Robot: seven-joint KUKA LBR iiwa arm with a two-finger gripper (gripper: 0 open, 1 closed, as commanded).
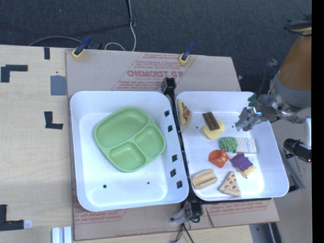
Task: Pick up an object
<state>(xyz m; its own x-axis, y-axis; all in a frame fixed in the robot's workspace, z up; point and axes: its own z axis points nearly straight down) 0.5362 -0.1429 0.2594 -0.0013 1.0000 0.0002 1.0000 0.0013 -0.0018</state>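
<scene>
The right bin (273,186) holds several toy foods: a brown bar on a yellow piece (212,126), a green broccoli-like piece (228,144), a white patterned block (246,145), a red pepper (218,158), a purple piece (242,162), a hot dog bun (204,178), a pizza wedge (231,185) and a pizza slice (183,113) by the left wall. My gripper (246,121) hangs over the bin's upper right part, above and right of the yellow piece, with nothing seen between its fingers.
The left bin (81,151) holds a green divided plate (130,138). The bins sit on a cardboard sheet (147,72) held by blue and yellow clamps (80,48). A black divider strip (174,140) runs between the bins. Cables lie on the dark floor behind.
</scene>
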